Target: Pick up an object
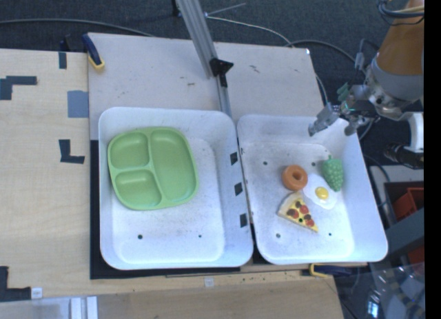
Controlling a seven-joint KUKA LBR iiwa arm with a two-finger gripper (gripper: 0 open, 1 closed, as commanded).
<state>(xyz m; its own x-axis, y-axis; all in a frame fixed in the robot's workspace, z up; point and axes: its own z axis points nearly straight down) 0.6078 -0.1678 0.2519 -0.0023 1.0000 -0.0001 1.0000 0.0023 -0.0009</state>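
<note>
Four toy foods lie in the right bin: a brown donut, a green bunch of grapes, a fried egg and a pizza slice. They cluster in the bin's right half, the egg touching the grapes and the pizza. My gripper hovers over the bin's far right corner, well behind the grapes. It is open with nothing between its fingers.
A green divided plate lies in the left bin. A slanted metal post rises behind the bins. Cables run over the bench at the back. The arm's orange band is at the right edge.
</note>
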